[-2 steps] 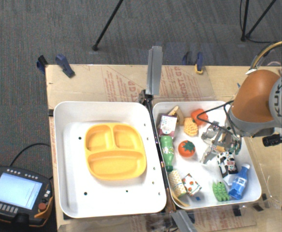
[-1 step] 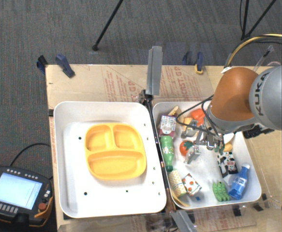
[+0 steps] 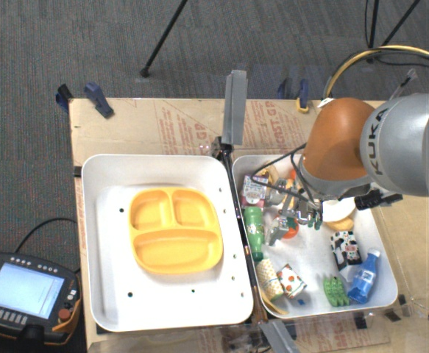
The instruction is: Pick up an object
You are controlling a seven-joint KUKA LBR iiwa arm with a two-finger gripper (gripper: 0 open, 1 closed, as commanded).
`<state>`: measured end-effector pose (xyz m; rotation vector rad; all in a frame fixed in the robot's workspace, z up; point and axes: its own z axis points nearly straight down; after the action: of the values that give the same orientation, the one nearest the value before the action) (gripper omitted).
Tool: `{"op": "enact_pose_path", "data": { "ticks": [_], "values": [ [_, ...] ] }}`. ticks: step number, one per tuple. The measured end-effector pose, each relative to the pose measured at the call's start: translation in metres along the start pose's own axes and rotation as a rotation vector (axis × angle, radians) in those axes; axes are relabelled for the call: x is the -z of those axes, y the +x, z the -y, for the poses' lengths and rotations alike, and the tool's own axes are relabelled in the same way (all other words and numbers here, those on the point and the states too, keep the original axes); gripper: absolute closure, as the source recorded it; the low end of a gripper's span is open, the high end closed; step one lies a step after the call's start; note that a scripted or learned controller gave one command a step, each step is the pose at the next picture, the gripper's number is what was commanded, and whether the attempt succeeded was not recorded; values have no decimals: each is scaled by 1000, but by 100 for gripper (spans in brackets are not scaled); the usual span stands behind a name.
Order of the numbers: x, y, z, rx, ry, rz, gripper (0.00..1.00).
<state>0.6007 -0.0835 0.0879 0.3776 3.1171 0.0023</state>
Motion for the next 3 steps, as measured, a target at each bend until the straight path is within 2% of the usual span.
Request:
{"op": "enact_pose_path", "data": {
  "ticks": [1, 2, 3],
  "values": [
    [10, -1, -1, 2, -1, 2, 100],
    [105, 37, -65, -12, -4, 10, 100],
    [65, -25, 11, 331, 0, -1, 100]
  ]
}}
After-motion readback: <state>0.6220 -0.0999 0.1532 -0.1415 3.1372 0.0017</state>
